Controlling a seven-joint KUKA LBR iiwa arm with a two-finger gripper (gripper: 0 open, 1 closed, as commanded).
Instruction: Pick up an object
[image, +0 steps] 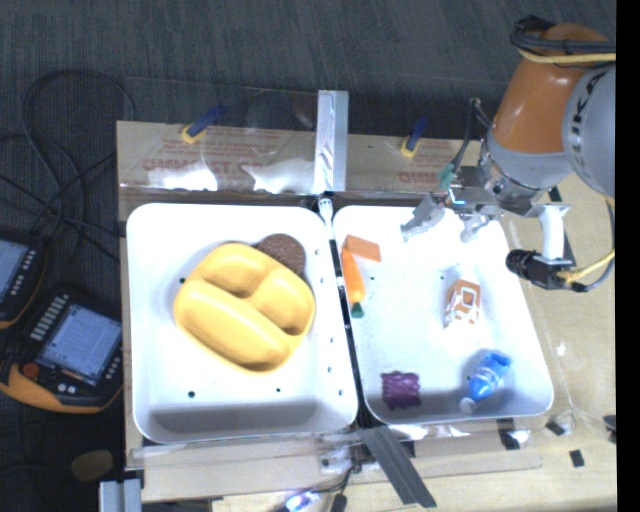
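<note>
camera view: pincer (447, 218) spread wide, nothing between its fingers, above right bin (530, 330)'s far edge

bins (140, 300): 2 | yellow bananas (245, 303): 1 bunch | orange marker (353, 280): 1 | blue bottle (487, 377): 1 | purple lump (401, 388): 1

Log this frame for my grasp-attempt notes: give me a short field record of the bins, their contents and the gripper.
left bin: large yellow object; dark brown round object touching its far edge
right bin: orange marker along the left wall; orange block; orange-and-white object; purple object; blue bottle
gripper: over the right bin's far edge, nothing between its fingers, open
arm: enters from the right
</note>
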